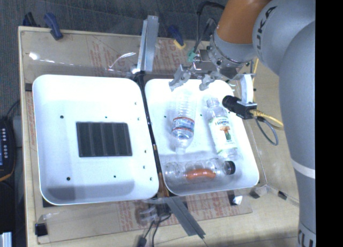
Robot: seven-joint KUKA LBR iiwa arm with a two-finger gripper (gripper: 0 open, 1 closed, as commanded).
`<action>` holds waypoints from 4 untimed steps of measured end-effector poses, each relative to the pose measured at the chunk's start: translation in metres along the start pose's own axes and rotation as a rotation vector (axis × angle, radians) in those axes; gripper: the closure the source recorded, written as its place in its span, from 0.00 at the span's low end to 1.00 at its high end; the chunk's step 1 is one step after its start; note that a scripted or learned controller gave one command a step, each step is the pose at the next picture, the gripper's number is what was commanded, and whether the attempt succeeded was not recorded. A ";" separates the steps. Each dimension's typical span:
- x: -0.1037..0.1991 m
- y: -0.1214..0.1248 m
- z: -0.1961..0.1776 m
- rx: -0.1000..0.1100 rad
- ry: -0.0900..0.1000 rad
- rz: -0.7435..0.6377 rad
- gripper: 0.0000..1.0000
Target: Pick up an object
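Hovering over the far edge of the right bin, the gripper hung with its two grey fingers spread apart, and nothing lay between them; their tips pointed down toward the bin's far rim without visibly touching any object. The grey arm with its orange band rose behind the right bin, to that bin's far right side. Inside the right bin lay three clear plastic bottles. One bottle with a blue label lay along the middle of the bin, its far end nearest the fingers, just short of them. A second bottle with a white and green label lay beside it, toward the bin's right wall, roughly parallel. A third bottle with an orange-red band lay crosswise along the bin's near wall, below the other two, a dark cap at its right end. To the left of the right bin sat the left bin, touching it along a shared edge, with a dark ribbed rectangle lying flat on its floor.
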State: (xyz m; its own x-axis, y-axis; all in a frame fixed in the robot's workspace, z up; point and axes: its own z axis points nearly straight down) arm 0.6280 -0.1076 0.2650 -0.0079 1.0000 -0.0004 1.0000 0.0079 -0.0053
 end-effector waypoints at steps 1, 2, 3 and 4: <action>-0.027 -0.002 0.145 -0.029 -0.006 0.027 0.00; -0.049 -0.037 0.152 -0.051 -0.019 -0.019 0.00; -0.042 -0.062 0.096 -0.005 0.000 -0.117 0.00; -0.075 -0.008 0.172 -0.001 0.002 -0.119 0.00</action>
State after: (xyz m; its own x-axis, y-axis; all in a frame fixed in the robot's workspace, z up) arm 0.6201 -0.1826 0.0930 -0.1261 0.9920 0.0022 0.9920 0.1261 -0.0041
